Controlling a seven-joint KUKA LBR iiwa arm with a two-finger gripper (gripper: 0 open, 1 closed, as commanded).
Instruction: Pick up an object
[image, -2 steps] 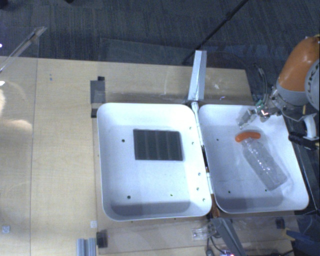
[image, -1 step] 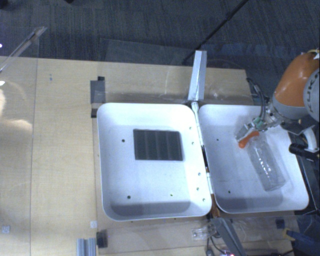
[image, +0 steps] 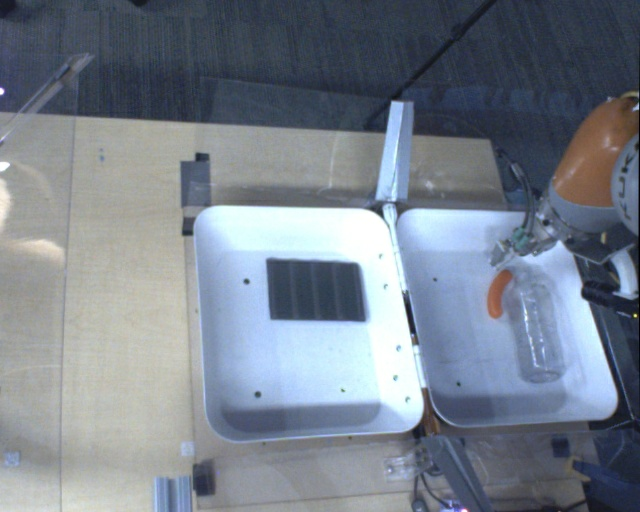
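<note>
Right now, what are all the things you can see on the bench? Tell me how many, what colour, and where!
left bin: one, white, left half of the bench
dark ridged mat: one, dark grey, flat in the left bin
right bin: one, white, beside the left bin
plastic bottle: one, clear, lying in the right bin near its right side
orange object: one, orange, in the right bin just left of the bottle's top end
metal divider bar: one, grey, behind the bins where they meet
arm: one, grey and orange, reaching in from the right
tool: one, over the right bin's back, above the orange object
</note>
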